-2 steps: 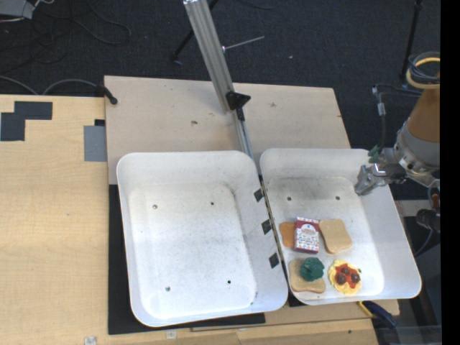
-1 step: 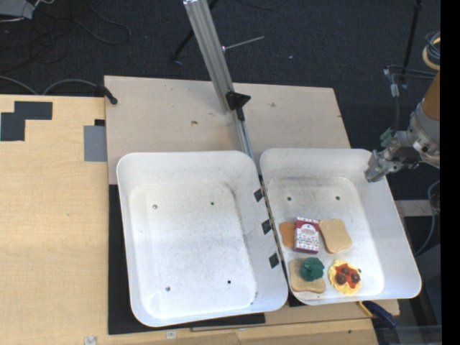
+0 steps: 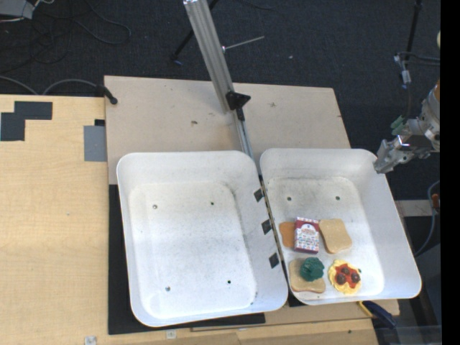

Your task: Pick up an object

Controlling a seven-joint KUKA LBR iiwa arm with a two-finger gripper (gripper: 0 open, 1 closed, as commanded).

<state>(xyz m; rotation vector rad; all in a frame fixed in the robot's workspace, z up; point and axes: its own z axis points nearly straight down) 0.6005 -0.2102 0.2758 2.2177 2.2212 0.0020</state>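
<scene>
**Visitor:** Dark carpet (image 3: 323,42) with cables trailing over it, a pale wooden table (image 3: 50,214), a tan board (image 3: 180,117) under two white bins. Is that your whole workplace?

**Arm:** Pretty much. A slanted metal rail (image 3: 212,52) is rising behind the bins, and black clips are sitting along the seam where the two bins meet. I am reaching in from the right, and my pincer (image 3: 392,157) is hovering just past the upper right rim of the right bin (image 3: 316,165). It is too small and blurred here for me to tell how it is set, and I am seeing nothing carried in it.

**Visitor:** And what are you after?

**Arm:** Anything from the cluster in the lower part of that right bin: a red and white carton (image 3: 307,236), a tan bread slice (image 3: 335,236) touching its right side, an orange piece (image 3: 287,233) peeking out on its left, a green lump (image 3: 311,268) resting on another slice, and a yellow piece with red spots (image 3: 346,276). The left bin (image 3: 187,236) is offering me nothing.

**Visitor:** What is worrying you?

**Arm:** They are crowding each other. Coming down on the carton, I am likely nudging the bread aside or catching two things at once. The flat slices are lying low on the floor, so I am risking sliding over them. The lower pieces are sitting near the sloped wall, where I could be striking the rim first.
</scene>
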